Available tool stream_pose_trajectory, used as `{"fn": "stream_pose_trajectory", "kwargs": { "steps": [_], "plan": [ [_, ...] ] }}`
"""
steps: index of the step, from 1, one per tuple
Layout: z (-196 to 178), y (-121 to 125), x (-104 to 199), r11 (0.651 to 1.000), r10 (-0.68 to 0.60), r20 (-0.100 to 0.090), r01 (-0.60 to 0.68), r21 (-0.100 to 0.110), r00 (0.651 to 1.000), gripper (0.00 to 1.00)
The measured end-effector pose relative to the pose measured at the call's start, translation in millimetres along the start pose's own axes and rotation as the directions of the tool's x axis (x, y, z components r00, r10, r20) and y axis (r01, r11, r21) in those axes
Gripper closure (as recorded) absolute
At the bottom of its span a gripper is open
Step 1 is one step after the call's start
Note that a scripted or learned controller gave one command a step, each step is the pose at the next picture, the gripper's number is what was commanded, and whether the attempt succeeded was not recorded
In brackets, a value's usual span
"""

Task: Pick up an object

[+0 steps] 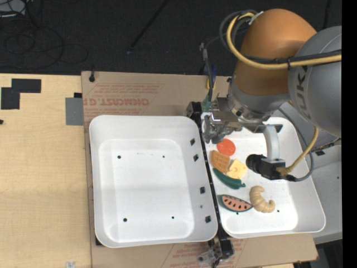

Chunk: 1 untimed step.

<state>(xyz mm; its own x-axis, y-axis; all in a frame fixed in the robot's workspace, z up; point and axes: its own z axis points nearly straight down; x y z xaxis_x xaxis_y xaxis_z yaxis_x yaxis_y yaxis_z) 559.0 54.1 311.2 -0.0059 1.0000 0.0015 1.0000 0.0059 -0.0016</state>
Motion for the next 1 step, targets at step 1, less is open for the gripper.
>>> {"fn": "stream_pose_trajectory", "kwargs": {
  "steps": [1],
  "plan": [
    [-60.7, -19.9, 49.9, 1.000, 0.001, 0.000, -0.001, -0.003, 1.000, 1.00]
  ]
}}
